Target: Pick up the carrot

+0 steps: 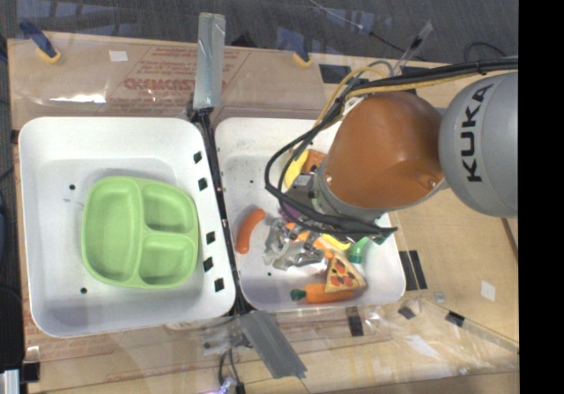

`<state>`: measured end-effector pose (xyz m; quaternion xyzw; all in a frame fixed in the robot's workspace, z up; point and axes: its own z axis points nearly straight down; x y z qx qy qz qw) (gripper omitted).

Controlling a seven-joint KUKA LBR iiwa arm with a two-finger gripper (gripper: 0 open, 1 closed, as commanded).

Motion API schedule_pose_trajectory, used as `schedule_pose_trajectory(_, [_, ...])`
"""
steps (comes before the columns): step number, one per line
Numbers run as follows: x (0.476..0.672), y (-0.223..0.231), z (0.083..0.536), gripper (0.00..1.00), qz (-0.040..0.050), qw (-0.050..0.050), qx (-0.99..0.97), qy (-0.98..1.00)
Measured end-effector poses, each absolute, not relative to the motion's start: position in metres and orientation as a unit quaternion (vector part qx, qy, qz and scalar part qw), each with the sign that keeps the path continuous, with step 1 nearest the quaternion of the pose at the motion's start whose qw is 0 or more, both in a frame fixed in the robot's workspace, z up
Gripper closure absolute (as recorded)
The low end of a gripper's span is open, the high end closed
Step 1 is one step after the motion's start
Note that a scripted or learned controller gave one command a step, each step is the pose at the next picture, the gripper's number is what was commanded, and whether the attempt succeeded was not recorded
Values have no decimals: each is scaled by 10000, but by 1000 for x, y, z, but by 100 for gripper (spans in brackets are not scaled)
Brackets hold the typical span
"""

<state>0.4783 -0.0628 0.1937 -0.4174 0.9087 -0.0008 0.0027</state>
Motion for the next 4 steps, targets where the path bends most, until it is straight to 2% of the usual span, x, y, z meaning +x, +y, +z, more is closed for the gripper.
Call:
schedule_pose_trajectory(2, [481, -59, 212, 100, -13, 49, -4232, 9060])
schedule_pose_trajectory(3, [545, -114, 257, 100, -15, 23, -5418, 8405])
schedule_pose_trajectory(4, [545, -113, 257, 0, -8, 17, -5424, 8401])
